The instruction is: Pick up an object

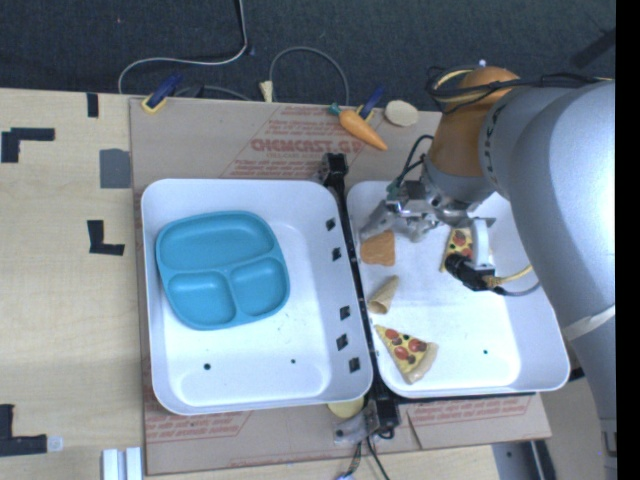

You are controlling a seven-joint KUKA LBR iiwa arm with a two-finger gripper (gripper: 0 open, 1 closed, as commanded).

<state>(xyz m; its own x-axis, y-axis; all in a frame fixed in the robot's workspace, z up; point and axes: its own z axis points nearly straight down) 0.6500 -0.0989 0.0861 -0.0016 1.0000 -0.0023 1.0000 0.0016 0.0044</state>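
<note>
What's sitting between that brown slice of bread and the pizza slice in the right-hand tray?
In the camera view, a small tan cone-shaped piece lies on the tray floor between the bread slice above it and the pizza slice below, touching neither.

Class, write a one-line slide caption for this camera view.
Gripper lowered over a toast piece in the right bin; blue tray in the left.

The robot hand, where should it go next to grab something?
Probably straight down a little. The hand hangs in the right bin, just over the brown toast piece, with the cone and the pizza slice lying farther off.
</note>
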